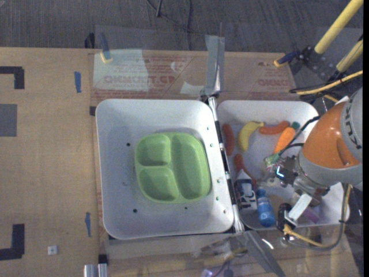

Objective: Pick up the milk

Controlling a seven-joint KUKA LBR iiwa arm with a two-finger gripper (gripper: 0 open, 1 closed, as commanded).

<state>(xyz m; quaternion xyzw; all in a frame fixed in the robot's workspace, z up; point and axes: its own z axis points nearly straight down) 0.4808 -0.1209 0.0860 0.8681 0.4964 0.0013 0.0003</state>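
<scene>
Against the divider-side wall of the right bin (266, 106), toward its near end, we see the milk (245, 194) resting on the bin floor with a blue bottle (265, 210) just beside it. Our tool (277, 169) hangs over the bin's middle, near the carton but apart from it. We cannot tell whether it is spread or pressed together. We judge the pick not yet made, so closing in, gripping and lifting all remain.
</scene>
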